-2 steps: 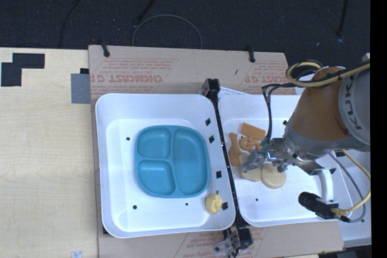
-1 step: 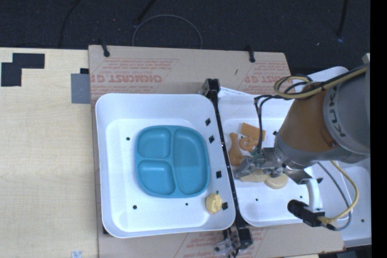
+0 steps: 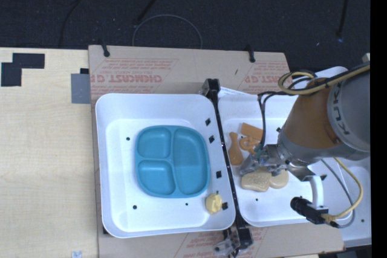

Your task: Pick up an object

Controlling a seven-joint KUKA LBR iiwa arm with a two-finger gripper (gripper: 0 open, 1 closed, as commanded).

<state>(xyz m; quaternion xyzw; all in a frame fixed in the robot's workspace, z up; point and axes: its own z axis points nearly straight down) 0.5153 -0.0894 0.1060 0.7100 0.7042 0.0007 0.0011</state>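
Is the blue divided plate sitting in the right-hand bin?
No, the blue divided plate lies in the left bin.

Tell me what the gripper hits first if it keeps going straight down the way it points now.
Most likely the pale tan, flat, bread-like piece in the right white bin; the gripper sits just above it, among the orange-brown food-shaped pieces. Depth is unclear from this single slanted view.

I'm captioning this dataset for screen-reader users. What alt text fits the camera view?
A grey robot arm reaches from the right into the right bin, its pincer low over a cluster of tan and orange food-shaped toys. The left bin holds a blue divided plate and a small yellow object near its front right corner.
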